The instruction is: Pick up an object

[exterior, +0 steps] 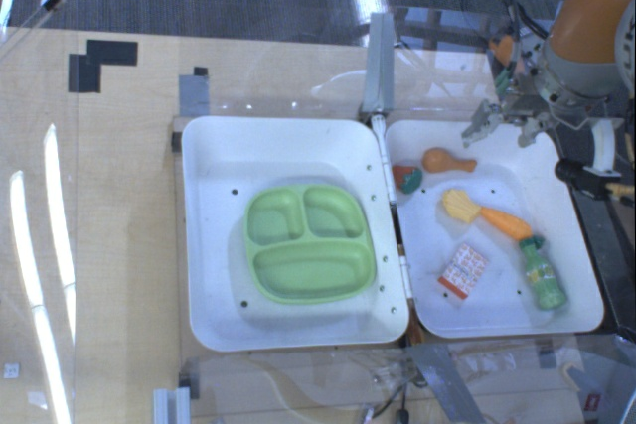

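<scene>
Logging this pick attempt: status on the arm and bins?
End effector open, over right bin's far rim, holding nothing. Tan plastic drumstick nearest below. Orange plastic carrot, green bottle untouched. Nothing blocking.

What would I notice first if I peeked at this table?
Probably the big green divided plate lying in the middle of the left white bin. Next, the toys scattered in the right bin: an orange carrot beside a yellow corn piece, and a green bottle near the right wall. The gripper hangs over that bin's far edge.
</scene>
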Robot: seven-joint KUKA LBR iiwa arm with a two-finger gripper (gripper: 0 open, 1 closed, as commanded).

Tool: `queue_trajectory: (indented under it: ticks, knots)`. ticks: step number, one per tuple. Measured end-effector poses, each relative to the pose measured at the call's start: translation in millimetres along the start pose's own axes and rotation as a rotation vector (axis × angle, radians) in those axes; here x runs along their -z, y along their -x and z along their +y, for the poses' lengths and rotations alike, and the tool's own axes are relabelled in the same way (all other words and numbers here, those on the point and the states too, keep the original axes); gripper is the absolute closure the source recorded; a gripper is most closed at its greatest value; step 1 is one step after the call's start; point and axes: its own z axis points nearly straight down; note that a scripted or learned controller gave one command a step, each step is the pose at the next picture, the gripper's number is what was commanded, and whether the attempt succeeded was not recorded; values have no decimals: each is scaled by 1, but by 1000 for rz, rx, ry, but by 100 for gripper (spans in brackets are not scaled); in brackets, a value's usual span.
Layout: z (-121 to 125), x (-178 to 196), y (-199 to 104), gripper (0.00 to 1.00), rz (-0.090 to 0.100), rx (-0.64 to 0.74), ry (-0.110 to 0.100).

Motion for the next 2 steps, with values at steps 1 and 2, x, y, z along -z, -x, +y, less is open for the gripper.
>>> queue_trajectory:
  ticks: [1,2]
  knots:
    - [-62,-144,25,0,-1,153,5]
    - [-59,-131,23,100,-2,155,13]
